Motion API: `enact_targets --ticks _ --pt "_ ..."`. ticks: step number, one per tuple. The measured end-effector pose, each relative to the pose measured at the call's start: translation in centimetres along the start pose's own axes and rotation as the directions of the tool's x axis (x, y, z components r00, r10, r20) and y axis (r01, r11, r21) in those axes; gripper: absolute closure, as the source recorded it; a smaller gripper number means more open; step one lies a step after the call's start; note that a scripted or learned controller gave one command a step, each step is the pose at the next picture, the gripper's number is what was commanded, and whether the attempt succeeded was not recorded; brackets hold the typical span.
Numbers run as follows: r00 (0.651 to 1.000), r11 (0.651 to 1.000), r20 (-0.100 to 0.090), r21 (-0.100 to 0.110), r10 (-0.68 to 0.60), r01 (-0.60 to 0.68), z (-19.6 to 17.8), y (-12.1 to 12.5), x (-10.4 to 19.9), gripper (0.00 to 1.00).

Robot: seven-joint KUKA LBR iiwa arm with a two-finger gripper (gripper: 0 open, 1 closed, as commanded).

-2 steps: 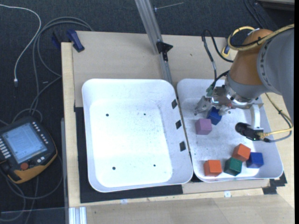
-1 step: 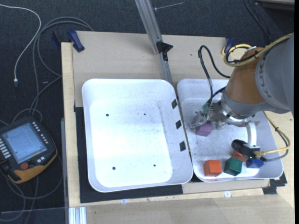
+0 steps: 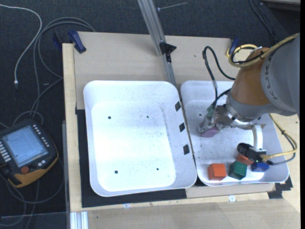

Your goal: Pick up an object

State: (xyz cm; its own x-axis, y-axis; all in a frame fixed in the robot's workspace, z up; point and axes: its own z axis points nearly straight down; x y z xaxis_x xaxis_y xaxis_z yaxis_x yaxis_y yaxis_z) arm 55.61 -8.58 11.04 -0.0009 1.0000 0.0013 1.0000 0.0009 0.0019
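Dark, ribbed carpet (image 3: 114, 8) lies all around, and on it stands the pale wooden tabletop (image 3: 119, 51) that bears my two shallow white bins side by side. Both are smooth moulded plastic with rounded corners, their floors peppered with fine dark specks. The left bin (image 3: 88, 94) is the wider one, with a few small black dots on its floor. The right bin (image 3: 195, 97) is the one I reach into, my matte grey arm (image 3: 281, 75) with its glossy orange band (image 3: 248, 82) coming in from the right. My claw (image 3: 208, 124) hangs low over the middle of that bin, right above a small, soft-looking mauve piece (image 3: 210, 132) that lies on the bin floor. It shows just under my tip, seemingly touching it. Whether I am clenched or released I cannot tell, nor whether I have the piece. At the near edge of the same bin, well apart from my claw, sit an orange block (image 3: 217, 171) and a dark green block (image 3: 238, 170), both boxy with flat faces, close to each other. A ridged aluminium rail (image 3: 148, 15) slants up from the tabletop's far side. A grey handheld console (image 3: 23, 149) with a lit screen rests on the carpet to the left.
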Motion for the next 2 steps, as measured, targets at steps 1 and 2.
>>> enact_targets --ticks 1,2 --pt "1.0 1.0 -0.001 -0.007 -0.007 0.007 -9.4 -0.3 5.9 1.0" --pt "1.0 1.0 -0.004 0.009 -0.007 0.007 -8.8 -5.9 13.2 1.0"
